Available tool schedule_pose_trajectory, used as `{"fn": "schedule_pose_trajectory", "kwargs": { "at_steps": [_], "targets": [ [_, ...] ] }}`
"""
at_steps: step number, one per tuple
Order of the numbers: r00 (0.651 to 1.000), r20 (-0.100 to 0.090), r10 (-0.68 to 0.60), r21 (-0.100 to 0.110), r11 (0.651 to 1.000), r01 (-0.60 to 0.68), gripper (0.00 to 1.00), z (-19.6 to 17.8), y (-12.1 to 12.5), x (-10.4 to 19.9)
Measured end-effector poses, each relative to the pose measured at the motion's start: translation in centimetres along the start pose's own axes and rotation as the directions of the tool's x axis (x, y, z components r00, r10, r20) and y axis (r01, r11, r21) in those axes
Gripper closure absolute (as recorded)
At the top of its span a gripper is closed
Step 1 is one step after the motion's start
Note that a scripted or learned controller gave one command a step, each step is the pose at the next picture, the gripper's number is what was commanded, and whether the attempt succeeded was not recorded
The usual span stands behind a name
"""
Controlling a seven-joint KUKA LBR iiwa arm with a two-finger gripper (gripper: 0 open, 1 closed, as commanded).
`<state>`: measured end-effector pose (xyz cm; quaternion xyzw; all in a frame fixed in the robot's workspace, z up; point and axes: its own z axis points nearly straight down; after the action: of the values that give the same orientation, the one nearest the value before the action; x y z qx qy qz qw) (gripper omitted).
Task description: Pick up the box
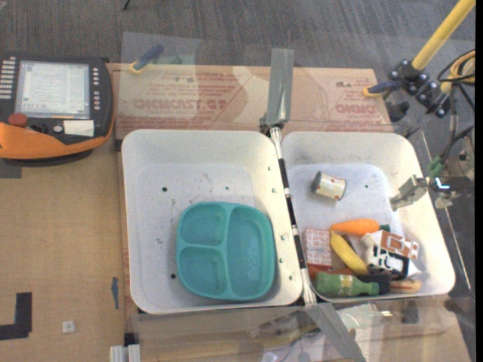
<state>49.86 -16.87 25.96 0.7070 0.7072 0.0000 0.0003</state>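
A small white and red-orange box (pixel 393 250) with black markings lies tilted in the right bin (pixel 362 151), near its front right corner. It rests among other toys. A yellow banana (pixel 346 252) is just to its left, an orange carrot (pixel 355 226) is behind it, and a green bottle (pixel 346 283) lies in front of it. A flat pink and red packet (pixel 317 247) lies against the bin's left wall.
A small cream can (pixel 329 185) lies alone in the back of the right bin. The left bin (pixel 151 164) holds a teal divided plate (pixel 225 251). A grey clamp (pixel 410 191) sits at the right bin's right rim. An orange-edged control tablet (pixel 53 104) lies at the far left.
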Motion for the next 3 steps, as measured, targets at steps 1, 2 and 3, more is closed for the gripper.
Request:
{"fn": "schedule_pose_trajectory", "kwargs": {
  "at_steps": [1,2,3],
  "targets": [
    [0.986,-0.001,0.168,0.000,0.986,-0.168,0.00,8.4,7.6,4.0],
    [0.991,0.000,-0.137,-0.001,0.991,0.137,0.00,15.7,13.8,5.4],
    [0.993,0.000,-0.122,-0.004,0.993,0.122,0.00,17.3,10.3,6.5]
  ]
}}
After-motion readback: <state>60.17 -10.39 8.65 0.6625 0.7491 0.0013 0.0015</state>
